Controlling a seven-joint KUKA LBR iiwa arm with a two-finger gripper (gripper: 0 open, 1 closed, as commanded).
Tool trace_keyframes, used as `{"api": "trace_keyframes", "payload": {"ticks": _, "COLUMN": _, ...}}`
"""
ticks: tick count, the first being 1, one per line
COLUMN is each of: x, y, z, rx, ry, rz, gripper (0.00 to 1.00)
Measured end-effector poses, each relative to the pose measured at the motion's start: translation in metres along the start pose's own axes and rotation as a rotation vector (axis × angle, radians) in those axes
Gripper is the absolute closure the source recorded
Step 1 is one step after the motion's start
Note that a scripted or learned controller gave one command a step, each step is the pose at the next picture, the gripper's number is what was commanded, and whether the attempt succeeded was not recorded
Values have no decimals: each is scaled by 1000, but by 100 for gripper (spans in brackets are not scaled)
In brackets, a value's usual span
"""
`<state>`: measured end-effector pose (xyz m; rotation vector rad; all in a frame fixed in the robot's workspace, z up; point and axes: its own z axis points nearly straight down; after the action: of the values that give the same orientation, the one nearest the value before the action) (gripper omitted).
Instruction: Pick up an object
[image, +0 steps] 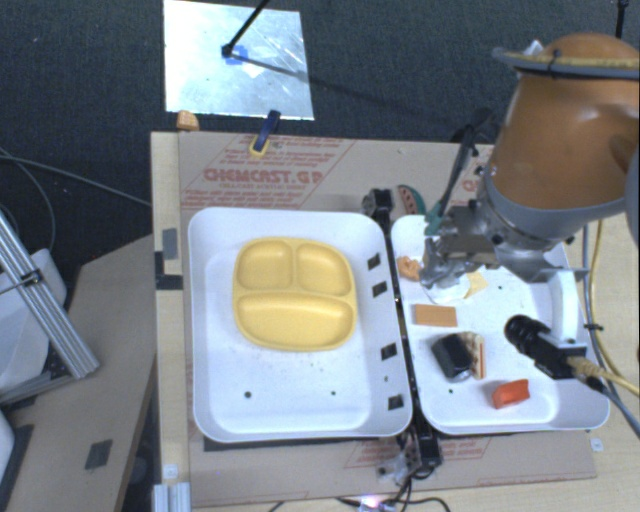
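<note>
My gripper (438, 272) hangs low over the upper left part of the right bin (570, 415), under the big orange-banded wrist. Right beneath its tip lies a small white round piece (448, 291), partly hidden by the gripper. A small orange lump (408, 267) sits just to its left and a pale yellow piece (477, 283) just to its right. Below them lie a tan flat rectangle (434, 316), a black block (452, 356) with a tan strip (479, 356) against its right side, and a red-orange chunk (510, 393).
The left bin (215, 400) bears a yellow divided plate (294, 294) in its upper middle. A black divider with clips (392, 300) runs between the bins. The arm covers the right bin's upper right corner.
</note>
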<state>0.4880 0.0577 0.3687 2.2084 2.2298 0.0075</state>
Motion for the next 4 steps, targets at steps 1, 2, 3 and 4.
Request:
{"api": "trace_keyframes", "payload": {"ticks": 1, "x": 0, "y": 0, "z": 0, "rx": 0, "ry": 0, "rz": 0, "gripper": 0}}
{"api": "trace_keyframes", "payload": {"ticks": 2, "x": 86, "y": 0, "z": -59, "rx": -2, "ry": 2, "rz": 0, "gripper": 0}}
{"api": "trace_keyframes", "payload": {"ticks": 3, "x": 82, "y": 1, "z": -68, "rx": 0, "ry": 1, "rz": 0, "gripper": 100}}
{"api": "trace_keyframes", "payload": {"ticks": 4, "x": 82, "y": 1, "z": -78, "rx": -1, "ry": 1, "rz": -6, "gripper": 100}}
